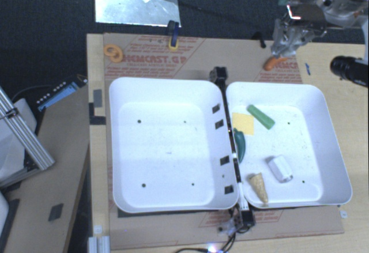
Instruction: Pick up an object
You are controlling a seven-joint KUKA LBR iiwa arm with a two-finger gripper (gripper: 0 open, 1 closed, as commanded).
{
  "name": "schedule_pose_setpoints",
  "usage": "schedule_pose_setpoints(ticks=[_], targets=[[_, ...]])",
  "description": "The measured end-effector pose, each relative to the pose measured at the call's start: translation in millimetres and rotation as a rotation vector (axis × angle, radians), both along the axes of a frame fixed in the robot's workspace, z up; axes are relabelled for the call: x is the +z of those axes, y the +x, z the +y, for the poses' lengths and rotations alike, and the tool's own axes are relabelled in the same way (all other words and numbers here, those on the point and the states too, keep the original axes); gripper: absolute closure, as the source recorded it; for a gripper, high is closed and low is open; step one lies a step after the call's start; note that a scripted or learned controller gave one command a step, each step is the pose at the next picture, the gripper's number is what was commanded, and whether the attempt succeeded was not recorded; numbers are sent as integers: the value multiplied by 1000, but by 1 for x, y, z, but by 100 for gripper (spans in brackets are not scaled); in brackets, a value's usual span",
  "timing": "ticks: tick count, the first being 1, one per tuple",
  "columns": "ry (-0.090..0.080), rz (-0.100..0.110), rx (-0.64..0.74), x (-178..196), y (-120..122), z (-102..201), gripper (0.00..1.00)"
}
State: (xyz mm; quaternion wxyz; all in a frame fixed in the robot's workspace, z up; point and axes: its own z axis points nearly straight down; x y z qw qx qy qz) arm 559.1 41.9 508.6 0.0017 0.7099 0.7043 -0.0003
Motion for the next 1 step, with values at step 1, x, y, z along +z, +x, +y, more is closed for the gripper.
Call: schedule_pose_setpoints(ticks=[1], targets=[[4, -2, 14, 28, -23, 34, 100]])
